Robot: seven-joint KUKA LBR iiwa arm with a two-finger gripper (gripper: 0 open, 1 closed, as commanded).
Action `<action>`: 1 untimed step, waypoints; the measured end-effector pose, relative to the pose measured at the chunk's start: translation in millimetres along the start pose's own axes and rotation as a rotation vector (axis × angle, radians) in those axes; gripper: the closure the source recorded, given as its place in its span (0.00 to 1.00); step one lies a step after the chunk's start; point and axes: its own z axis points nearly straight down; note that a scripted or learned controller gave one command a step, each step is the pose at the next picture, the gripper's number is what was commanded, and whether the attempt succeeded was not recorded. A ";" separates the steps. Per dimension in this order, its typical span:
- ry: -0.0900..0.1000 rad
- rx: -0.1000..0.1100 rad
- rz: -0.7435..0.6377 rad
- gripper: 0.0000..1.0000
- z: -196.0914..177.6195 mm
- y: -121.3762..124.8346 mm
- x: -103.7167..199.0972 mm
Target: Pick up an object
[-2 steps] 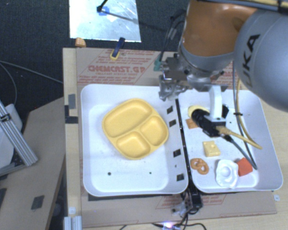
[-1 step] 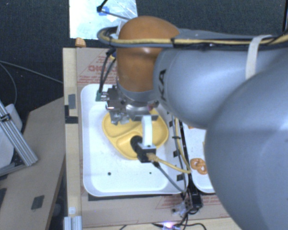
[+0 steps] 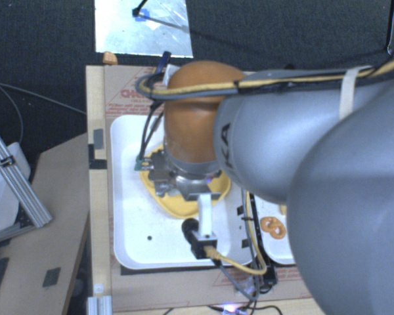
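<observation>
A flat yellow object lies in the left white bin, mostly covered by the arm. The arm's orange band and grey wrist hang right over it, and the gripper is hidden below the wrist. A small brown pretzel-shaped object lies in the right bin, just right of a bundle of cables.
The grey arm body covers the right half of the view and most of the right bin. A black and yellow cable hangs over the left bin's front rim. A metal frame stands at the far left, off the bench.
</observation>
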 end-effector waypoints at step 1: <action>-0.001 -0.006 0.007 1.00 25.2 50.1 -34.3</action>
